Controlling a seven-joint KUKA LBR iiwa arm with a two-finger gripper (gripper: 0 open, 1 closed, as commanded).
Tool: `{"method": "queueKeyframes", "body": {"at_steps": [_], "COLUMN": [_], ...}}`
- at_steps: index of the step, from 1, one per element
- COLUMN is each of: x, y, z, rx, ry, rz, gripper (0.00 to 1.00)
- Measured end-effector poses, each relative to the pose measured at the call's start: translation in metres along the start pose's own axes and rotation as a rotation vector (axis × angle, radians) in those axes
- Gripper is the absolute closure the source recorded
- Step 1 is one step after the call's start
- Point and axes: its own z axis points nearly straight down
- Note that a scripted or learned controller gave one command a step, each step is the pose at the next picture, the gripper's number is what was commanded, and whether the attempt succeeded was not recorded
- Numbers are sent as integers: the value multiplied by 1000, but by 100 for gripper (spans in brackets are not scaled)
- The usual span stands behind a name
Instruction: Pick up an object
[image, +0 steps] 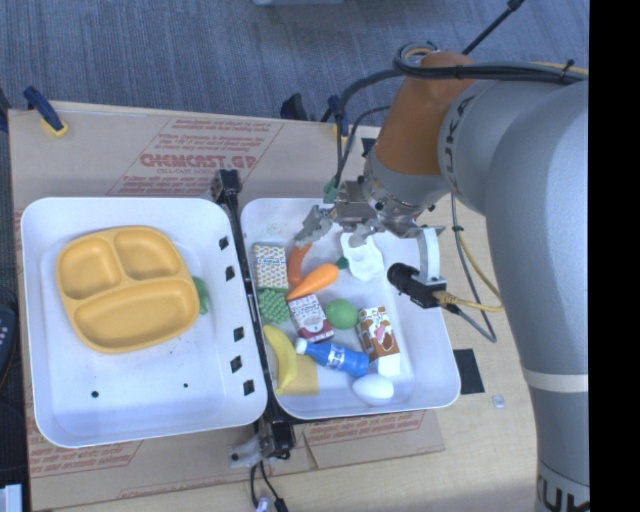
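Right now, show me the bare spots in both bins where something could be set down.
Left bin: bare floor in front of and right of the yellow tray. Right bin: crowded around the carrot, ball and egg; one bare strip along its right wall.

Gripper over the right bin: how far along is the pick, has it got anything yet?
Done: the arm has reached in, and the gripper sits low at the far end of the right bin, beside the carrot. In hand: nothing visibly held; I can't make out the fingers. Left: grasp and lift. The carrot, green ball, banana and blue bottle all lie in the bin.
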Motion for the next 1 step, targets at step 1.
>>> {"method": "queueKeyframes", "body": {"at_steps": [1], "x": [-11], "y": [-18], "z": [105], "rx": [-6], "ry": [-2], "rz": [-68], "gripper": [0]}}
